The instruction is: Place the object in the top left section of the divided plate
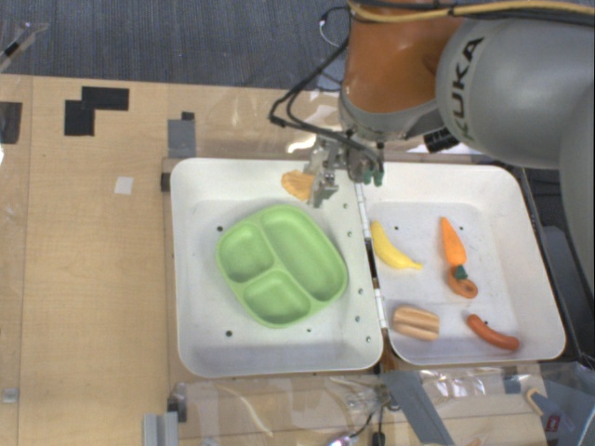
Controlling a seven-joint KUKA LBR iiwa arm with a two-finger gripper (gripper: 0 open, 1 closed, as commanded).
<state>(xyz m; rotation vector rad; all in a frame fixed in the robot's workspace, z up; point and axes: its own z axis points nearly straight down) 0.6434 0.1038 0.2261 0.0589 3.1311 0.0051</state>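
An orange-yellow object (pixel 297 186), small and rounded like a toy food piece, is seen near the far edge of the left bin (pixel 195 342), just beyond the green divided plate (pixel 281 264) and just beside the gripper (pixel 325 190). Whether the gripper is spread or pressed together cannot be told, and no hold on the object is shown. A slip is judged likely if the smooth, curved piece is pinched off-centre, or a drop into the wrong section, since the plate's low ridges are shallow and its plastic looks glossy
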